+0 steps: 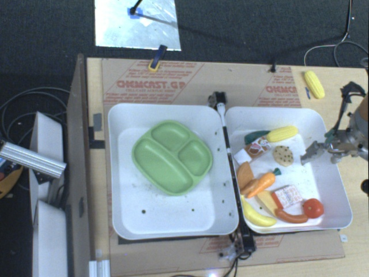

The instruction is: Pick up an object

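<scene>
From the camera view, two white bins sat side by side on the worktop (190,77). The left bin (124,212) held a green divided plate (172,157). The right bin (337,203) held the toy food: a corn cob (282,134) toward twelve o'clock, a cookie (282,155) just below it, a carrot (259,184) near the centre, a banana (258,214) at seven o'clock, a red sausage (290,216) at six and a tomato (313,208) at five. The gripper (307,153) reached in from three o'clock, just beside the cookie; whether it was open or closed I could not tell. A second yellow corn cob (314,83) lay on the worktop outside the bins, at one o'clock.
</scene>
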Robot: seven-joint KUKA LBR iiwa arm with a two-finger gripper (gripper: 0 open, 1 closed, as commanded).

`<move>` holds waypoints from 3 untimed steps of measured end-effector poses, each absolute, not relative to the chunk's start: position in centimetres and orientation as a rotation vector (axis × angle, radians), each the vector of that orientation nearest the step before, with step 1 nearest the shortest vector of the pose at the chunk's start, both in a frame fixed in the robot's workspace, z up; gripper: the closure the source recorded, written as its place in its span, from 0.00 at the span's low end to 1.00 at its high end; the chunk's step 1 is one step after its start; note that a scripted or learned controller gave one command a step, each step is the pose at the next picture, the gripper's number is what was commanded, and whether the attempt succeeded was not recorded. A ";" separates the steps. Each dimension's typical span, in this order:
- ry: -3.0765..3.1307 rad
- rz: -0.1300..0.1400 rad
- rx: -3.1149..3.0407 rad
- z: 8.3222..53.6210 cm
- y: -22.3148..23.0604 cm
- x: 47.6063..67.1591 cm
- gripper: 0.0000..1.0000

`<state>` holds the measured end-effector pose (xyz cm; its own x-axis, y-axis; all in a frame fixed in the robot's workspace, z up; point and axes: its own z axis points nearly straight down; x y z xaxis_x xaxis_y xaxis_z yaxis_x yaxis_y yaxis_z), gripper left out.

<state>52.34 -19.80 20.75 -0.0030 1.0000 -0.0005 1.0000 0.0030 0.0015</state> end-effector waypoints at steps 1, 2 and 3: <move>2.213 0.022 2.204 10.4 -13.7 51.2 0.00; 2.229 0.011 2.204 8.5 -9.7 59.2 0.00; 2.250 -0.043 2.228 8.3 -9.3 63.6 0.00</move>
